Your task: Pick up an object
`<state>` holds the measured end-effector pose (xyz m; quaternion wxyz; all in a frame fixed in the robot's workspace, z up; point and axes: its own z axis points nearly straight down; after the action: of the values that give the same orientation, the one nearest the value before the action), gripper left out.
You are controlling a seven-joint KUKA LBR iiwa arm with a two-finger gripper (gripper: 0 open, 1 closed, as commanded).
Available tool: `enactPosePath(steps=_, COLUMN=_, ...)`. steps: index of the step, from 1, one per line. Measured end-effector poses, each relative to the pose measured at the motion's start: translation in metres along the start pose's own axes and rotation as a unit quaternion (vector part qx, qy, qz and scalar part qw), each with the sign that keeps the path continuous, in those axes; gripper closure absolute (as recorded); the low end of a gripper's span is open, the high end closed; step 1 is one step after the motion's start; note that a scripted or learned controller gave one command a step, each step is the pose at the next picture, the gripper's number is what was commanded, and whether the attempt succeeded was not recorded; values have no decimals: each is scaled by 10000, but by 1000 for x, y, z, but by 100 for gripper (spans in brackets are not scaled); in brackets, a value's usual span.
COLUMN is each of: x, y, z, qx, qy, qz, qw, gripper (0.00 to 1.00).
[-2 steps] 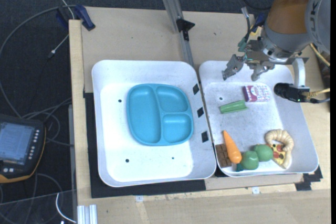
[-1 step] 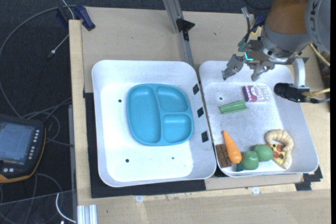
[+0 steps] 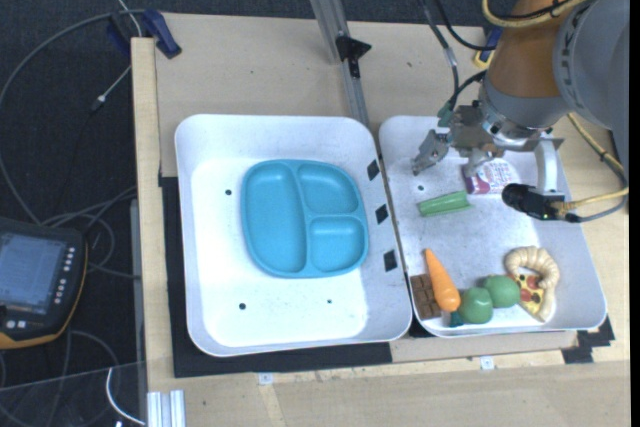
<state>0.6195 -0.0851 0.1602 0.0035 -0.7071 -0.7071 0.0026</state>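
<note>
Camera view puts my gripper [image 3: 432,155] low over the far-left part of the right bin [image 3: 590,300], its fingers [image 3: 425,158] spread a little apart with nothing between them that I can see; the metal tips point down toward the bin floor. Just beside them, toward the front, lies a green cylinder [image 3: 443,204] on its side, close to the tips but apart from them. To its right I see a small white and purple carton [image 3: 486,178], partly covered by the wrist hardware, so I cannot read its full shape. A black part [image 3: 528,200] with a yellow cable hangs off the wrist over the same bin. Along the near edge of that bin sit an orange carrot [image 3: 441,279], a brown block [image 3: 424,296] touching the carrot's left side, a green round object [image 3: 478,306] with a second green lump against it, and a pale ring-shaped toy [image 3: 531,279] with red and yellow spots; the near pieces crowd together and I cannot tell where one ends. The left bin [image 3: 200,215] holds a blue divided plate [image 3: 303,218] with three compartments, lying flat near its middle. The arm [image 3: 545,45], orange above the wrist, is cut off at the right edge. Both bins rest on the worktop [image 3: 250,65], and a handheld pendant [image 3: 35,280] lies off to the left, partly out of frame.
</note>
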Motion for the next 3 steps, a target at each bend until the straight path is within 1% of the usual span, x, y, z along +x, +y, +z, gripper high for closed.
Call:
enactPosePath(steps=1, x=-2, y=9, z=53, qx=-4, qy=0, qz=-2, qw=10000, gripper=0)
enactPosePath(steps=2, x=-2, y=9, z=68, qx=-17, qy=-2, qz=-3, qw=10000, gripper=0)
enactPosePath(steps=3, x=-1, y=10, z=56, qx=-37, qy=5, qz=-7, qw=10000, gripper=100)
